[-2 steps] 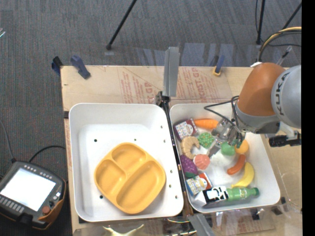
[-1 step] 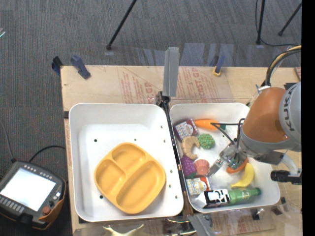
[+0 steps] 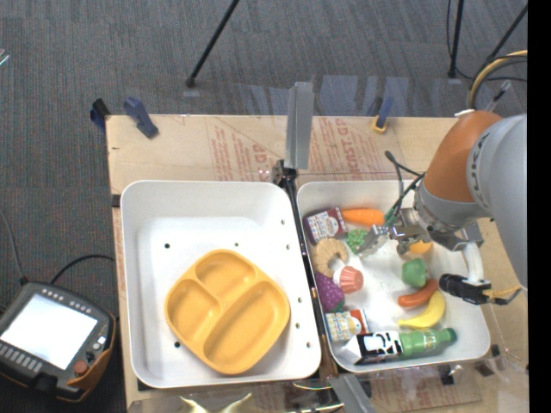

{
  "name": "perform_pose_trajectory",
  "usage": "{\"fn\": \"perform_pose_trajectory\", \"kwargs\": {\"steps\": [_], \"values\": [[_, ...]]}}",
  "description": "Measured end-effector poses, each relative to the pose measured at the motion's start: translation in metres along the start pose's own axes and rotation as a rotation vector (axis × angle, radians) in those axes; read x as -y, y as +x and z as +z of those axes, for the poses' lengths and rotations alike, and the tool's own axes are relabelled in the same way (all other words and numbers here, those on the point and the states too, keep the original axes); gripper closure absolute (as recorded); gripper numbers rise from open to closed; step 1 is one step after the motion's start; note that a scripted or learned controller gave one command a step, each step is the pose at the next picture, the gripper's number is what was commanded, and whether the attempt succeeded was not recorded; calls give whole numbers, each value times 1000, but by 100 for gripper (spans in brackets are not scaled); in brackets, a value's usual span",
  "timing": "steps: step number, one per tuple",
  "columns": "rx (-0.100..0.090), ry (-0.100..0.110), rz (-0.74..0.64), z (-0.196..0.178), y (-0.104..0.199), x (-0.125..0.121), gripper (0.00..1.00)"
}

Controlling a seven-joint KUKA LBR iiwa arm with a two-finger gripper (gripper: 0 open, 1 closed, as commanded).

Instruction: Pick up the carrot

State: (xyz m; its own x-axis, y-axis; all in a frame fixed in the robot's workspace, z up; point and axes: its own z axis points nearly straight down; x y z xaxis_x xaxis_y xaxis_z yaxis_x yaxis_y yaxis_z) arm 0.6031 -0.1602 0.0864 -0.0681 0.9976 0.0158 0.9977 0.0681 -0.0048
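The orange carrot (image 3: 362, 217), a smooth tapered toy piece, lay near the back wall of the right-hand shallow white bin (image 3: 480, 317), its tip pointing toward the arm. The two-finger gripper (image 3: 379, 238) hung just in front of the carrot, slightly toward the arm's side, and nothing sat between its fingers; whether they were spread or closed could not be told from this slanted overhead view. The grey arm with the orange band (image 3: 461, 166) reached in over that bin's far right edge.

Beside the carrot, on the side away from the arm, stood a small purple-and-white packet (image 3: 324, 224). In front of the carrot lay a round tan biscuit-like piece (image 3: 329, 255), and further forward a pink-and-white cupcake toy (image 3: 349, 278) and a purple grape cluster (image 3: 329, 291). Well in front of the carrot, toward the arm's side, lay a green pepper (image 3: 414, 272), a red sausage (image 3: 418, 295), a yellow banana (image 3: 424, 315) and a green bottle (image 3: 422, 342).

Well away from the carrot, the left-hand white bin (image 3: 146, 231) held a yellow three-compartment plastic plate (image 3: 227, 310).
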Motion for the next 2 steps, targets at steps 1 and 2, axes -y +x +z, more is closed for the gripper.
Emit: {"fn": "perform_pose_trajectory", "kwargs": {"steps": [1, 2], "values": [[12, -10, 183, -37, -48, -41, 0], [16, -20, 271, -10, 16, -47, 0]]}}
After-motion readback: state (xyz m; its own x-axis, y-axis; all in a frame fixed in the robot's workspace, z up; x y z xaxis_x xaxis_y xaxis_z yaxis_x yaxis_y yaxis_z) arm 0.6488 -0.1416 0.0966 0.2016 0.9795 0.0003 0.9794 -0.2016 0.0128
